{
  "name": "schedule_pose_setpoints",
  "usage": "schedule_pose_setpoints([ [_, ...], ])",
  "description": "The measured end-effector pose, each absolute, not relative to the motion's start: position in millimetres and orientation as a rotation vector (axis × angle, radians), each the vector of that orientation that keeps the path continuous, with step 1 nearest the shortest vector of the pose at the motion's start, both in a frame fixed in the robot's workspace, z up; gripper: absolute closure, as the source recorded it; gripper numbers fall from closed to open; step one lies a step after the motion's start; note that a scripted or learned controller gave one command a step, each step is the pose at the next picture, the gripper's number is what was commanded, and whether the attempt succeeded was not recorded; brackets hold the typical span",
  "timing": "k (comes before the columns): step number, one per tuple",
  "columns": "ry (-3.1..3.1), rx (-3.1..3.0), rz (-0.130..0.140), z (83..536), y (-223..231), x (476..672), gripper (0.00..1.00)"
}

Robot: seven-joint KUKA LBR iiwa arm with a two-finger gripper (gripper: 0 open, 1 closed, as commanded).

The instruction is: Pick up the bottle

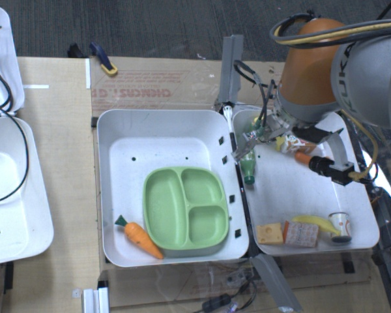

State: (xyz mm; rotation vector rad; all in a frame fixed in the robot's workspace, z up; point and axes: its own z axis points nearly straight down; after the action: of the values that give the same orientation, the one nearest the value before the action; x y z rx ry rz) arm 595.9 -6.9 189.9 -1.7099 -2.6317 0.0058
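Carrot (142, 238) lying nearest me; I'm watching jaws (253, 141) above green bottle (248, 169), grip state unclear. Bottle hugging bin wall (238, 175), risking slip.

Showing a pale wooden bench (58, 90) under even, flat light, with dark grey carpeted floor (150, 12) running along behind the bench's far edge. Lying on the bench near that far edge, a blue-and-yellow clamp (103, 59); sitting at the bench's left end, white trays (13, 194) with black cables (6, 96) looping over them.
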Motion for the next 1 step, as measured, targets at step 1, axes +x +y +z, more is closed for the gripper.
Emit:
schedule_pose_setpoints([
  [1, -2.632, -1.709, 0.005, 190.0, -6.7, 596.0, 0.0],
])
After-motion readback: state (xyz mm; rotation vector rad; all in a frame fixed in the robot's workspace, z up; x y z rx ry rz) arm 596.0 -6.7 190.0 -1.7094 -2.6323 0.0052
